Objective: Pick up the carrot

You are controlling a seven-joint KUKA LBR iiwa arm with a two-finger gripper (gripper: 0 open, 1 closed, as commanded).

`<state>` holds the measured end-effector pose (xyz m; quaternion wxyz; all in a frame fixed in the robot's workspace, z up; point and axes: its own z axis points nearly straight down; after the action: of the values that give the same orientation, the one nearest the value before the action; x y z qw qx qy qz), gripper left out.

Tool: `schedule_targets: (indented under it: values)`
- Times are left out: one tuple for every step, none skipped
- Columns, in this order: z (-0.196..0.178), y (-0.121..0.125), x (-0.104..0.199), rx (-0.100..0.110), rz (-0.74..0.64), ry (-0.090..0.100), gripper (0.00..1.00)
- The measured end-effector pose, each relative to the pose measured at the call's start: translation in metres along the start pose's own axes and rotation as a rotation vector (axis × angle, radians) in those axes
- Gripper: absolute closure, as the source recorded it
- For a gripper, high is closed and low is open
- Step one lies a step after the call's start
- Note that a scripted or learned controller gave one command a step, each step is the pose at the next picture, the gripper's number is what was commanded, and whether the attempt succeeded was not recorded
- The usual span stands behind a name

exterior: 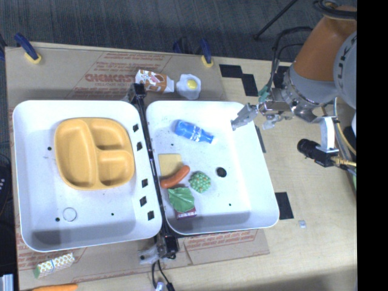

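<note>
The carrot (174, 176), a short orange-red stick, lies slantwise in the right bin (254, 187) near its left wall. It touches a yellow slice (170, 161) and sits beside a green knobbly ball (200, 182). My gripper (244, 117) hangs over the far right rim of that bin, well to the right of and beyond the carrot. Nothing shows in its grasp.
A blue bottle (194, 131) and a green packet (182, 200) share the right bin. The left bin (30, 180) holds a yellow divided tray (94, 151). Behind the bins lie a small carton (151, 80) and a white-yellow item (189, 85). At the front left lie a wrapped item (54, 264) and an orange piece (54, 287).
</note>
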<state>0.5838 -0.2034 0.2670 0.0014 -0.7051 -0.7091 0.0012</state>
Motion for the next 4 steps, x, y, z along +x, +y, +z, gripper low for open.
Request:
schedule_targets:
  values:
    - [0.144,-0.020,0.036,0.003,-0.031,0.001,0.00]
    - [0.172,-0.023,0.110,0.002,0.023,0.001,0.00]
    - [0.104,0.023,0.068,-0.002,-0.060,0.000,0.00]
    - [0.175,-0.039,0.096,0.003,-0.052,0.002,0.00]
